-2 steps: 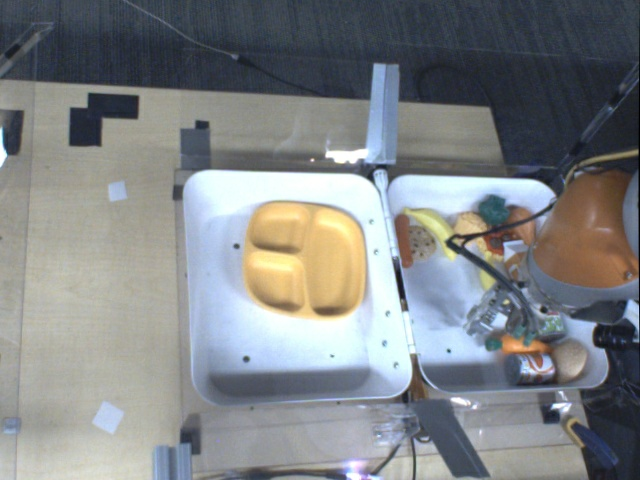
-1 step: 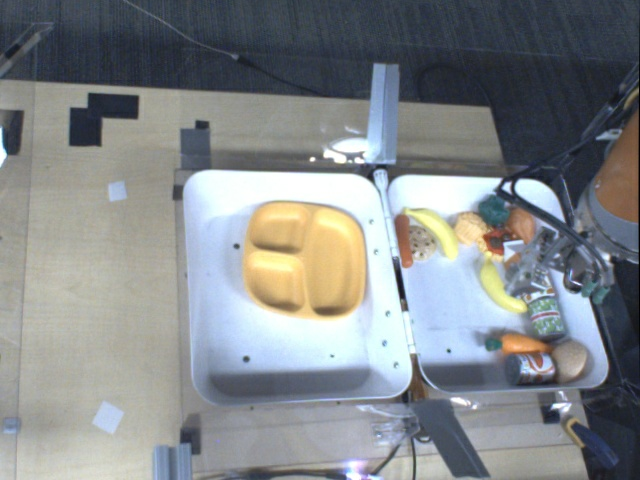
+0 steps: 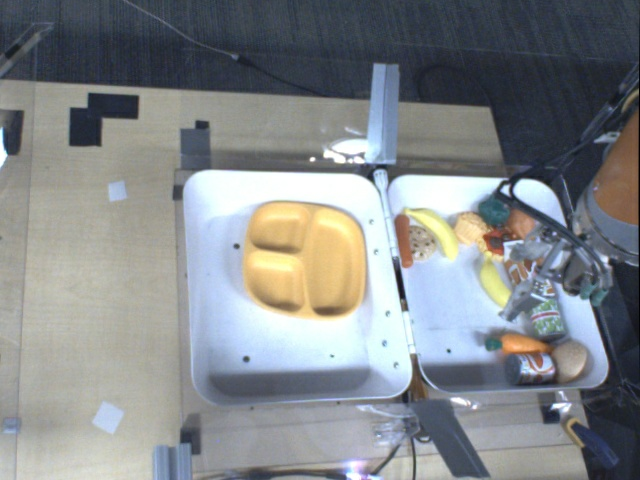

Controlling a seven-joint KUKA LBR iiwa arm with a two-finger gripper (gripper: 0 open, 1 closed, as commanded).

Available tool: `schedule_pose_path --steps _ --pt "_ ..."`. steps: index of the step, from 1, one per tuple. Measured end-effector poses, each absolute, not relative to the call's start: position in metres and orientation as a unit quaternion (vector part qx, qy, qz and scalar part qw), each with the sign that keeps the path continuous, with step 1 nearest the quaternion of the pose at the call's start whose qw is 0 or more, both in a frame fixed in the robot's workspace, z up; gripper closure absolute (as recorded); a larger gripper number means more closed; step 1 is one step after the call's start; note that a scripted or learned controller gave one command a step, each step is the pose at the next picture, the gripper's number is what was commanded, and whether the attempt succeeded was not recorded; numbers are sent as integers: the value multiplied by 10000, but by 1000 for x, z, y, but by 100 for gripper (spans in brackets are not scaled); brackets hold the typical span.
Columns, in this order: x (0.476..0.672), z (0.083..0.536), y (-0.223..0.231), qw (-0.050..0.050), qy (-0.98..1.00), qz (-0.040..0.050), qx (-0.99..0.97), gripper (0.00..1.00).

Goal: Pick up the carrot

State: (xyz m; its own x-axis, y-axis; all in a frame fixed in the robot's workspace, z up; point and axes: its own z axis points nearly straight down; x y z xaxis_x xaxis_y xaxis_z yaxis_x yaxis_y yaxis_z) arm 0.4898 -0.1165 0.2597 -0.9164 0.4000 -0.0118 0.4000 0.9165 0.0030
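Down near the front of the right bin (image 3: 432, 353) sits the carrot (image 3: 522, 344), orange with a little green stub at its left end, lying roughly left to right across the view. We see it resting just above a dark can (image 3: 530, 368) and next to a brownish potato-looking thing (image 3: 571, 360), so it's pretty hemmed in on that side.

From the gripper (image 3: 527, 290) the carrot lies toward the front edge of the bin, close by, with a green-and-white packet (image 3: 546, 318) between them. Honestly we can't tell how the gripper is set, it's a tangle of grey metal over clutter and nothing is plainly in its hold. Our guess is the next move means shifting toward the bin's front and closing across the carrot's short width, not along its length.

Further out we've got two bananas (image 3: 433, 227), a cookie (image 3: 421, 242) and a sausage (image 3: 403, 240) up the left side. The left bin (image 3: 215, 308) holds a yellow divided plate (image 3: 304, 259).
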Motion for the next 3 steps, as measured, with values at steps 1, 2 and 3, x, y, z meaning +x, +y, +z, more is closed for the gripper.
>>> schedule_pose_path --steps 1,2,3 --pt "488 168 -95 12 9626 7 2710 0" --pt "491 89 -110 61 9179 22 3967 0" --pt "495 102 -109 109 9192 43 3937 100"
